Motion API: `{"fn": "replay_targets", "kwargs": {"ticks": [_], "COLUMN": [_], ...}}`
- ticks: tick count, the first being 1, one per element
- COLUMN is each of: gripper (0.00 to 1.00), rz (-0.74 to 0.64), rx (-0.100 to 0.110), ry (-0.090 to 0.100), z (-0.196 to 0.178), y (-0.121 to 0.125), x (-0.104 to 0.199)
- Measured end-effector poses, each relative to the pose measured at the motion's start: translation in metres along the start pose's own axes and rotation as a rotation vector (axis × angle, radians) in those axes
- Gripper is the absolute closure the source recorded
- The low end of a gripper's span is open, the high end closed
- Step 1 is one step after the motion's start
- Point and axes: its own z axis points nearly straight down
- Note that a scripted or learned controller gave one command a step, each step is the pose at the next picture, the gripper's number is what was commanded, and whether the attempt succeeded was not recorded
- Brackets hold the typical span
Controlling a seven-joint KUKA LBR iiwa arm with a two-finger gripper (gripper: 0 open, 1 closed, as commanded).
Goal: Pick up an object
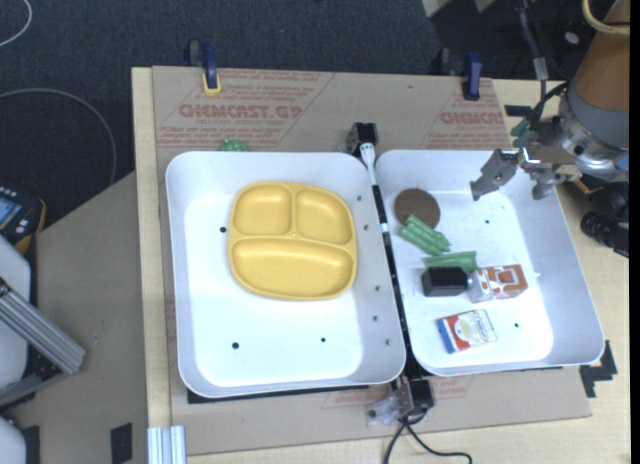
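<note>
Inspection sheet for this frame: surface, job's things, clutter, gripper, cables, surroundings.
Surface: two white bins, left bin and right bin, on a brown board.
Job's things: in the right bin, brown disc, green piece, black block, orange-white packet, red-blue carton.
Clutter: yellow divided plate in the left bin.
Gripper: gripper open above the right bin's far edge, holding nothing.
Cables: black cable at the front edge.
Surroundings: blue clamps on the board's far edge.
</note>
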Motion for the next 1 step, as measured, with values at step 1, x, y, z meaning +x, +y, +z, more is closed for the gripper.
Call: {"fn": "replay_targets", "kwargs": {"ticks": [1], "gripper": [1.00], "rz": [-0.001], "rx": [-0.003], "ry": [-0.001], "z": [-0.0109], "y": [0.0007], "x": [0.0000]}}
